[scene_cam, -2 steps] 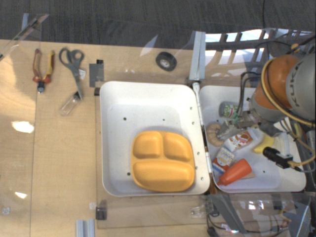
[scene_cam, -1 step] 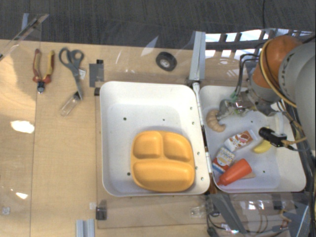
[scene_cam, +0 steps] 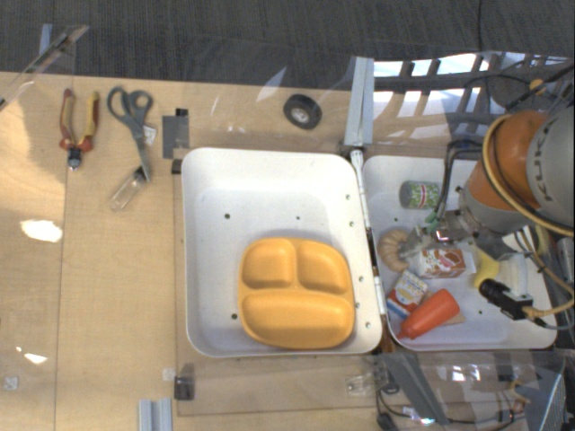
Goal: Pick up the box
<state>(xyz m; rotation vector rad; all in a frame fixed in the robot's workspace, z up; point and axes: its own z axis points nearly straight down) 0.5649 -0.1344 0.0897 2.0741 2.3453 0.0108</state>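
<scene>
White right bin (scene_cam: 395, 182) holds the box (scene_cam: 444, 260), lying among a green can (scene_cam: 419, 194), orange cone (scene_cam: 429, 314) and small packet (scene_cam: 409, 287); gripper (scene_cam: 437, 232) sits low just above box; left bin (scene_cam: 269, 173) holds yellow tray (scene_cam: 296, 291).
</scene>
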